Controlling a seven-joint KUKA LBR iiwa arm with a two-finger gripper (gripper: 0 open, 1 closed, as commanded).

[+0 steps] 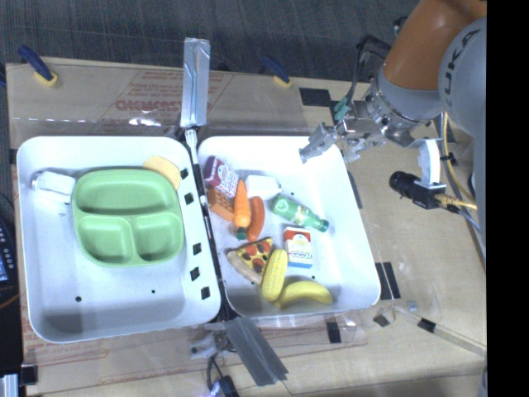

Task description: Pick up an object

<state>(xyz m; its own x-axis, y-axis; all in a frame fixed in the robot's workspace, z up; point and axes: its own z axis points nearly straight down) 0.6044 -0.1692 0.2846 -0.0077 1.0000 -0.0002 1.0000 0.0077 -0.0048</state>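
A: Toys heaped in the right bin (351, 222): banana (306, 293) and corn cob (274, 274) at the near edge, pizza slice (250, 257) just beside them, small carton (298, 247) and green bottle (297, 212) nearer the middle.

B: Carrot (240, 203) and sausage (256, 217) side by side towards the left wall. And the end effector (318, 145)?

A: Above the right bin's far right corner, clear of the toys. Nothing seen in it; cannot tell how far open.

B: Left bin (41, 296)?

A: Green divided tray (128, 215), yellow piece (164, 170) touching its far right corner, white piece (54, 183) at the left. Both bins on the bench (430, 288).
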